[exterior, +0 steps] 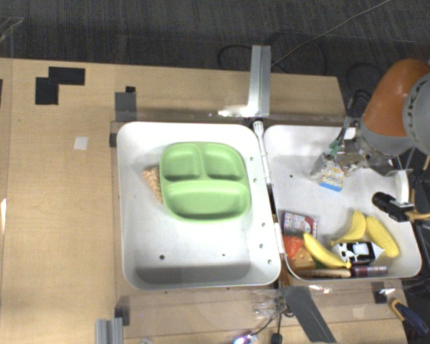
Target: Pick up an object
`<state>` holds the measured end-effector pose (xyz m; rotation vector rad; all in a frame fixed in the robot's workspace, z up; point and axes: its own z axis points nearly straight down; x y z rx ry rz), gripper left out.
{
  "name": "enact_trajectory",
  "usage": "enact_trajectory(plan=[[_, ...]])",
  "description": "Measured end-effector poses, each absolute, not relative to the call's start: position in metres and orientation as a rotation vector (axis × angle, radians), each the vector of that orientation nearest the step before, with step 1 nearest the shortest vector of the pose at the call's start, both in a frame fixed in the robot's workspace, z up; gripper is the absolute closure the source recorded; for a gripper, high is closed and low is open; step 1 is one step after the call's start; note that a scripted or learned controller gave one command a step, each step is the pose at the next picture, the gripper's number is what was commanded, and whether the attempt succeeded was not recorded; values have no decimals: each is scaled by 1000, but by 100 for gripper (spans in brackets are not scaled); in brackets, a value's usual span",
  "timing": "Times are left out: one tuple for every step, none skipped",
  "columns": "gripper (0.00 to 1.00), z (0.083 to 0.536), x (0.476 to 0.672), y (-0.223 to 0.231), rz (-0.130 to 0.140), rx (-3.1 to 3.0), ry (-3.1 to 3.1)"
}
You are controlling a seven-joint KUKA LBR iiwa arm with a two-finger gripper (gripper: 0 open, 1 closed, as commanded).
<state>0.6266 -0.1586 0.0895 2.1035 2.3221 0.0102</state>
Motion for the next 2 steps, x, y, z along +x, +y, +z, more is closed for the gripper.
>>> enact_trajectory(plan=[[100,102,630,-157,19,2097,2320],[100,204,612,-74,8,2126,2306]])
